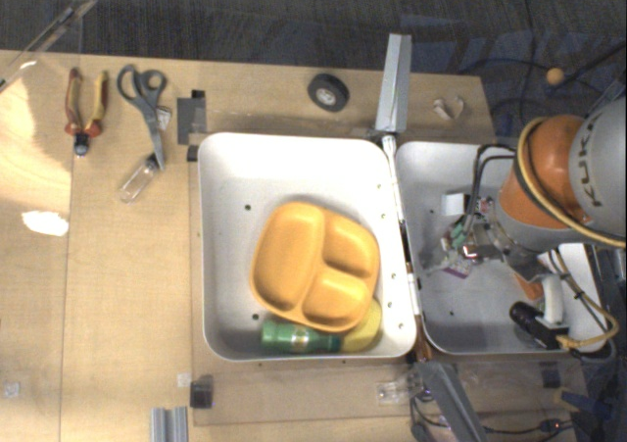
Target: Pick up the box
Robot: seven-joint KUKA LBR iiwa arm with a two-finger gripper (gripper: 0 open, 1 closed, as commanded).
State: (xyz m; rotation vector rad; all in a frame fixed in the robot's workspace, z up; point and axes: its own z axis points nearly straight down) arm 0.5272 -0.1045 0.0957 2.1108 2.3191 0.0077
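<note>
Small white box lies in right white bin, beside hand | hand state: cannot tell | risk: hand low over purple scrap, may grab that instead.

tray in left bin, scissors behind

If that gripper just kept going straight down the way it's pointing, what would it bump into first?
Probably the small purple object on the floor of the right bin, which lies just beside the gripper. Depth is hard to judge from above, so it might meet the bare bin floor instead.
</note>
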